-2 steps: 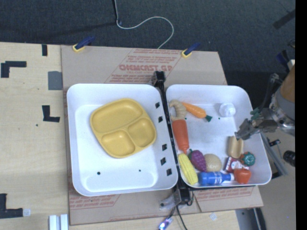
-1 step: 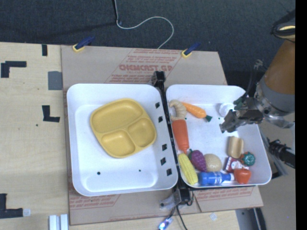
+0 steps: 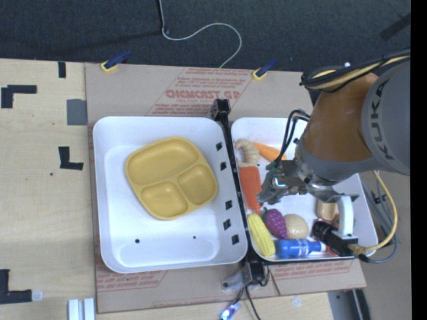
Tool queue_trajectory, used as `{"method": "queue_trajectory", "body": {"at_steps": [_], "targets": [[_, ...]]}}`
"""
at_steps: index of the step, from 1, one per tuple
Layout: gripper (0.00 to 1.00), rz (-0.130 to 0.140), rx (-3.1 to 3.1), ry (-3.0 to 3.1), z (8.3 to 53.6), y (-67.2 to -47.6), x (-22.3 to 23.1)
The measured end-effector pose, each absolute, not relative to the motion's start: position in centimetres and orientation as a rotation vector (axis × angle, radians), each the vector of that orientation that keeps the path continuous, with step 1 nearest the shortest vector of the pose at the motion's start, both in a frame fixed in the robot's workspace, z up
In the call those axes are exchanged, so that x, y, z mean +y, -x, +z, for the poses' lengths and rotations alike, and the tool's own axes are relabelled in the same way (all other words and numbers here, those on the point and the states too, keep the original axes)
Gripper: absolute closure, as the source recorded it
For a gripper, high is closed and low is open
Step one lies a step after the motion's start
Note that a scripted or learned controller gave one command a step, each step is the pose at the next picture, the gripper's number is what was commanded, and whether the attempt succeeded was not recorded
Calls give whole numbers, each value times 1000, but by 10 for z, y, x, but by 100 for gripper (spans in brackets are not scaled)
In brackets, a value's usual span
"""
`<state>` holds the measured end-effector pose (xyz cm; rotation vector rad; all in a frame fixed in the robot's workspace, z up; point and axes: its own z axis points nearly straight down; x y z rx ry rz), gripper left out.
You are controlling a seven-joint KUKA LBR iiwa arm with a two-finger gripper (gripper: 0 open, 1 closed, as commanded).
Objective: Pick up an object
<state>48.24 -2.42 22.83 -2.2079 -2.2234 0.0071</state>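
Several toys [image 3: 274, 224] crowd claw [image 3: 275, 187] in rt bin [image 3: 293, 125].

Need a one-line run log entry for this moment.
arm: over right bin | end effector: low, beside orange sausage | grasp: none visible | left bin: yellow divided plate

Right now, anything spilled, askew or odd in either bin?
Nothing spilled or broken. The yellow divided plate lies rotated at an angle in the left bin. The right bin is crowded: corn cob, purple toy and blue bottle bunch at its near edge, with the gripper low beside the orange carrot.
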Motion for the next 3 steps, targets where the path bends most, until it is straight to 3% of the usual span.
{"method": "queue_trajectory", "body": {"at_steps": [1,2,3], "targets": [[100,-9,-2233,2216,336,-484,19],[100,0,-2223,2221,359,-484,-1],[100,4,-2226,2213,349,-483,56]]}}
